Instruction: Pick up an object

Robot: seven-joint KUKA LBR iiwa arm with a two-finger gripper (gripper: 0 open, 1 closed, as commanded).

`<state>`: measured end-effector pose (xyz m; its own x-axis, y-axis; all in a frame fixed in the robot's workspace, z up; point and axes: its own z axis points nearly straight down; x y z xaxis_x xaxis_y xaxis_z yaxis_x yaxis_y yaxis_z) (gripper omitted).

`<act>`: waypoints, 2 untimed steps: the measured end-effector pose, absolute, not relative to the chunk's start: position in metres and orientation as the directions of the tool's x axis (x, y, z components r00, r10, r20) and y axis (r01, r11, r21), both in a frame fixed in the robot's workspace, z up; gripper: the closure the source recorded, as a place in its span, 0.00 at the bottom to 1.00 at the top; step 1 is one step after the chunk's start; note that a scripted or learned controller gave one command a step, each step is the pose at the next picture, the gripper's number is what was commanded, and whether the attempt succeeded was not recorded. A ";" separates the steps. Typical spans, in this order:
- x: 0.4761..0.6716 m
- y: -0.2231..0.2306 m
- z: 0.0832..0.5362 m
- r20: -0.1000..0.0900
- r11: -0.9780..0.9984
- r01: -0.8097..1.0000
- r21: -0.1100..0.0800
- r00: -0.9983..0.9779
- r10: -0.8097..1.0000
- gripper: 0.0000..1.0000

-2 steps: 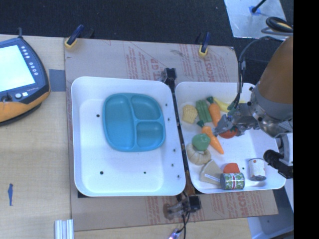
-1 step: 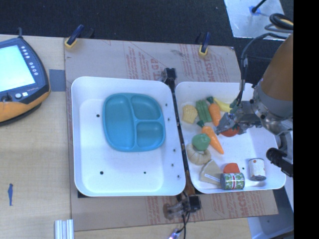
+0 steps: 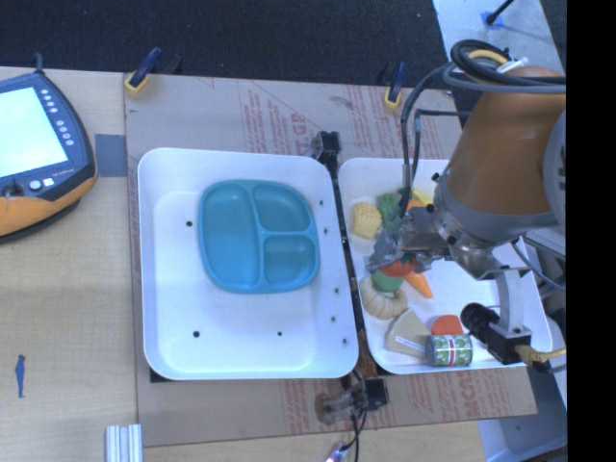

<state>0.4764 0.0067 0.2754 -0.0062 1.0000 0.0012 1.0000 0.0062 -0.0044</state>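
Note:
My gripper (image 3: 393, 248) reaches down into the right bin (image 3: 520, 354), among a pile of toy food. Under and around it lie a yellow corn piece (image 3: 366, 220), a green leafy piece (image 3: 390, 203), a red and green piece (image 3: 389, 278), an orange carrot (image 3: 419, 283) and a beige ring-shaped pastry (image 3: 382, 303). Nearer the front lie a tan wedge (image 3: 406, 334) and a small can (image 3: 449, 348) with a red top. The arm's grey and orange body hides the bin's right part.
The left bin (image 3: 164, 258) holds a blue divided plate (image 3: 258, 235). A tablet-like pendant (image 3: 38, 152) lies on the bench at far left. Blue clamps (image 3: 142, 70) hold the board at the back edge. A black bracket (image 3: 327, 145) sits between the bins.

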 end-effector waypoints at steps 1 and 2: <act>0.477 0.006 0.286 0.001 0.010 1.000 -0.007 -0.010 1.000 1.00; 0.525 -0.077 0.300 -0.001 0.001 1.000 -0.002 -0.001 1.000 1.00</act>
